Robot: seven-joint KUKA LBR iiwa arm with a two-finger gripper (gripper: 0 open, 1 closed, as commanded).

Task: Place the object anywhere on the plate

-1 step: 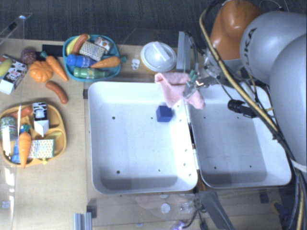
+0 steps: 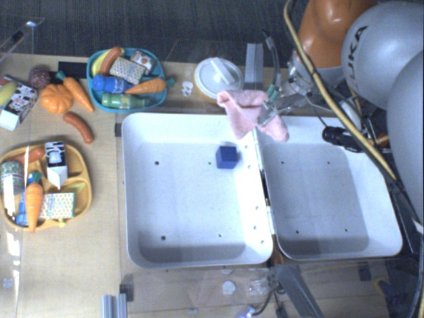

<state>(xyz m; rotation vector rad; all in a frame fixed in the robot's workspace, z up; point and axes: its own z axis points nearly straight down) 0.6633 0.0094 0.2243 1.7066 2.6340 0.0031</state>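
Observation:
A pink cloth (image 2: 240, 114) hangs crumpled over the back end of the wall between the two bins, and its upper right part is caught in my gripper (image 2: 272, 110). The gripper reaches in from the upper right and is shut on the cloth. A small round white plate (image 2: 217, 77) sits on the bench just behind the bins, a short way up and left of the cloth. A blue cube (image 2: 226, 156) lies in the left bin (image 2: 152, 197), below the hanging cloth and apart from it.
The right bin (image 2: 331, 211) lies under the arm. A blue bowl (image 2: 161, 99) of toy food stands left of the plate. A toy pumpkin (image 2: 54, 98), a sausage (image 2: 78, 126) and a yellow tray (image 2: 84, 177) of toys sit at the far left.

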